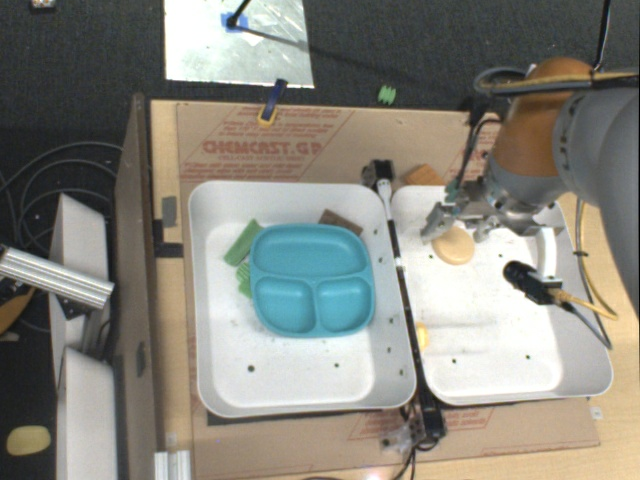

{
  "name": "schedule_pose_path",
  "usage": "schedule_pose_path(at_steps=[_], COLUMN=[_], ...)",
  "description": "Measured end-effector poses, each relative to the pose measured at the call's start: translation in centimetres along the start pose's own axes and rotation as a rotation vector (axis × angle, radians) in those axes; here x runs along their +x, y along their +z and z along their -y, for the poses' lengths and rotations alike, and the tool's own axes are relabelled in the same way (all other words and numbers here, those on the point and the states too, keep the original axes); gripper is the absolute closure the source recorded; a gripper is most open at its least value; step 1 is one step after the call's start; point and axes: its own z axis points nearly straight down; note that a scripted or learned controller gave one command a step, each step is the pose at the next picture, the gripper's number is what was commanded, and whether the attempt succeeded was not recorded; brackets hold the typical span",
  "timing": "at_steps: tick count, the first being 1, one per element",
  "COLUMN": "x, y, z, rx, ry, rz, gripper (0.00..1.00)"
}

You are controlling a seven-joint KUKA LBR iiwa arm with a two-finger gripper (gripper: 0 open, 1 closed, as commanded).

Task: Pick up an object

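Observation:
My gripper (456,228) hangs over the far left part of the right bin (560,368), and it is open. A tan oval object (456,249) lies on the bin floor just below the fingertips, and nothing is gripped between them. A small yellow piece (422,338) rests against the right bin's left wall. In the left bin (300,388) sits a blue divided plate (308,278), with green pieces (241,243) at its left edge and a brown block (340,221) behind it.
An orange-tan object (421,175) lies on the cardboard just beyond the right bin's far rim. The two bins meet at a raised divider (398,268). The grey arm (590,138) with its orange band comes in from the right.

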Motion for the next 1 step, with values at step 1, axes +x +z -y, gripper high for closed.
schedule_pose_path(at_steps=[1], x=[-3.11], y=[7.23], z=[-4.57], rx=[0.0], ry=[0.007], rz=[0.004], gripper=[0.0])
